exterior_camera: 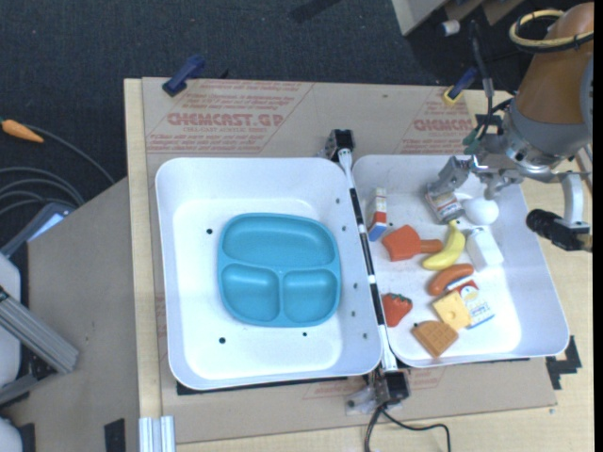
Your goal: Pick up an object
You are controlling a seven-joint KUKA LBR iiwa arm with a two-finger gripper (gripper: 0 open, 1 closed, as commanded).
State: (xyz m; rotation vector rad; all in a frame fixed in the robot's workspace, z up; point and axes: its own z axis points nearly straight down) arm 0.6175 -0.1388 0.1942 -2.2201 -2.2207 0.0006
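A blue sectioned tray (279, 269) lies in the left white bin (179, 252).

Robotics lab bench. Arm (556, 73) over two white bins (188, 252) on a board (236, 116) stamped CHEMCAST, held by blue clamps (184, 73). Cables (57, 172) trail across dark carpet (141, 17). Toy food (443, 281) as test objects.

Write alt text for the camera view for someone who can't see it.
A robot gripper hangs over the right white bin, above toy food including a banana, a hot dog and a strawberry. The left white bin holds a blue divided plate.
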